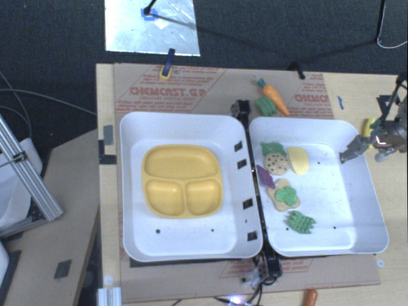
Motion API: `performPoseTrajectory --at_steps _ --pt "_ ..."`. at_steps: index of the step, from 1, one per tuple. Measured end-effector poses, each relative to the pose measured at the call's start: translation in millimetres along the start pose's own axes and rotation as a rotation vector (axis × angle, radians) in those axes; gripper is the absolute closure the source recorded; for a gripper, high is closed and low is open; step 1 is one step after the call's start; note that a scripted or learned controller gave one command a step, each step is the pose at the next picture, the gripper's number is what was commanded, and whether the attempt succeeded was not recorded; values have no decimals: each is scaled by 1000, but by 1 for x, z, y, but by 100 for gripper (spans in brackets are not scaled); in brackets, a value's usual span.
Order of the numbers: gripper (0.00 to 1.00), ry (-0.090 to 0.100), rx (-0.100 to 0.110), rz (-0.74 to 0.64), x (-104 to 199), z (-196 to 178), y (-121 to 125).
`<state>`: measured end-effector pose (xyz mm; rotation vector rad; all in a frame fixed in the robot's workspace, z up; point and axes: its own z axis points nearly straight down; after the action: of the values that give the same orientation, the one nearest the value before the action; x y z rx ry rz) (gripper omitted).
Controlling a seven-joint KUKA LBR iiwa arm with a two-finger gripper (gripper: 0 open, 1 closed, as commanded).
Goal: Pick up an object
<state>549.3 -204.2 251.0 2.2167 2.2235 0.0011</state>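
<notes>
The right bin (344, 190) holds several toy foods along its left side: a green leafy piece (273, 148), a chocolate-chip cookie (275, 164), a yellow wedge (298, 160), a purple piece (265, 176), a tan cracker topped with green (284, 195) and a green ridged piece (300, 222). My gripper (352, 150) hangs over the bin's upper right rim, well to the right of the foods and apart from them. Nothing is seen in it.
The left bin (134, 132) holds a yellow divided tray (183, 180). A toy carrot (275, 97) with a green piece (264, 106) lies on the cardboard behind the right bin. A shiny sheet (153, 18) lies on the floor at the back.
</notes>
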Motion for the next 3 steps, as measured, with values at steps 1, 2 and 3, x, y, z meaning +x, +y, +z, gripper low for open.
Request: performPoseTrajectory --at_steps 1,2,3 --pt "0 -6 -16 -1 -4 -142 -43" --pt "0 -6 -20 -4 21 -291 -63" --pt "100 -3 -7 -6 20 -292 -62"
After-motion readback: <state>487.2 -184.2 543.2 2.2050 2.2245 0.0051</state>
